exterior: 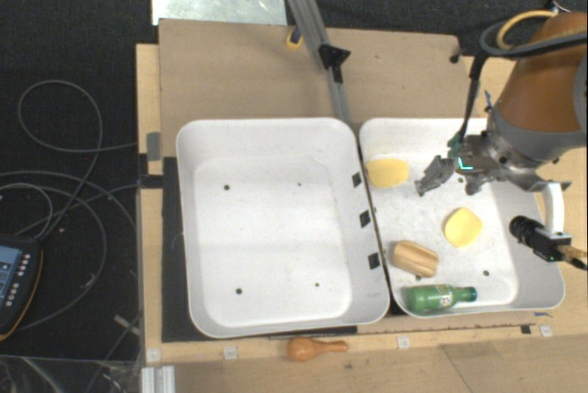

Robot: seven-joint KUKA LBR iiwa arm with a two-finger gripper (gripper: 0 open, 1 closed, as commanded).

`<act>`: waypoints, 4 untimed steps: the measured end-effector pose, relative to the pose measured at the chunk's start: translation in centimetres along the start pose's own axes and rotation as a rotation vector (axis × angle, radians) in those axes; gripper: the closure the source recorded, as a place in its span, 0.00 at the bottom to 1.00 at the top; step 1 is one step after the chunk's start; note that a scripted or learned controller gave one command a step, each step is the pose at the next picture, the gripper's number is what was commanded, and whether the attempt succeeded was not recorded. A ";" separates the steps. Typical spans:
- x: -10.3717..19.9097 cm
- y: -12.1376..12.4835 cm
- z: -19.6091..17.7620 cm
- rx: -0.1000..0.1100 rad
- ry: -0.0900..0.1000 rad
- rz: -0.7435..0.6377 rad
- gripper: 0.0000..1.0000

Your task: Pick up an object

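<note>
My gripper point(452, 180) hangs over the middle of the right bin point(404, 132), its two grey fingers spread apart with nothing between them. A yellow lump point(387, 172) lies to its left near the bin's divider side. Just below and right of the fingers sits a second yellow piece point(462, 227). A tan bread-roll shape point(415, 258) rests lower in the bin, and a green bottle point(440, 297) lies on its side along the near wall.
The left bin point(266, 226) sits beside the right one. An orange-brown pear-shaped object point(313, 347) lies on the bench in front of the bins. A grey tripod pole point(308, 10) slants in from the top. Cables and a handheld pendant point(16, 279) lie on the floor at left.
</note>
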State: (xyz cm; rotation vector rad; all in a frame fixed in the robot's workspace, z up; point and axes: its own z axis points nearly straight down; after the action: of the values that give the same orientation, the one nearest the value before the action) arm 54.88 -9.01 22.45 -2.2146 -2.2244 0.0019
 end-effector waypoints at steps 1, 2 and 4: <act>0.0 0.1 -0.2 -0.004 -0.001 0.002 0.00; -0.3 1.0 4.9 0.000 -0.001 0.004 0.00; -0.2 0.8 13.6 0.000 0.000 0.004 0.00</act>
State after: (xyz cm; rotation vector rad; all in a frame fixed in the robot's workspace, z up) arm 55.60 -9.14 8.81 -2.2192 -2.2197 0.0024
